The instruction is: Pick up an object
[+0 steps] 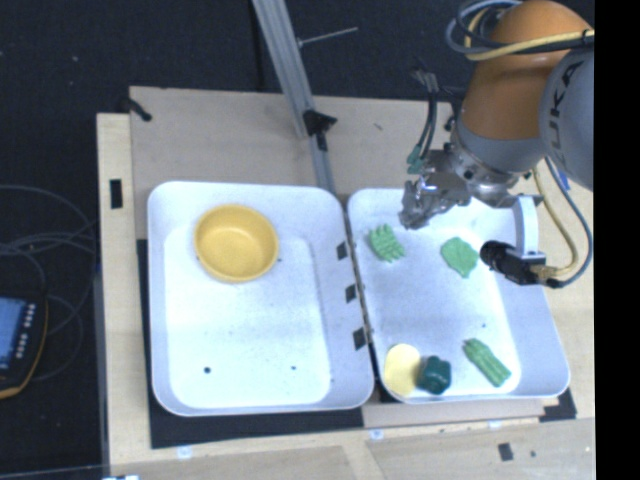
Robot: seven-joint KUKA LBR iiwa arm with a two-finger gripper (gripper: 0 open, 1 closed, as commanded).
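The right bin (520,308) holds several small things. A ridged green piece (385,243) lies near its far left corner, and a light green lump (460,256) sits to the right of it. A green oblong piece (487,361) lies near the front, beside a dark teal block (434,375) and a pale yellow round piece (402,367). My gripper (415,211) hangs over the far left part of this bin, just above and right of the ridged green piece. Nothing shows between its fingers.
The left bin (240,368) holds a yellow bowl (236,242) in its far left part. A slanted metal post (290,68) rises behind the bins. Cables and a black fitting (510,261) hang off the arm over the right bin's far right side.
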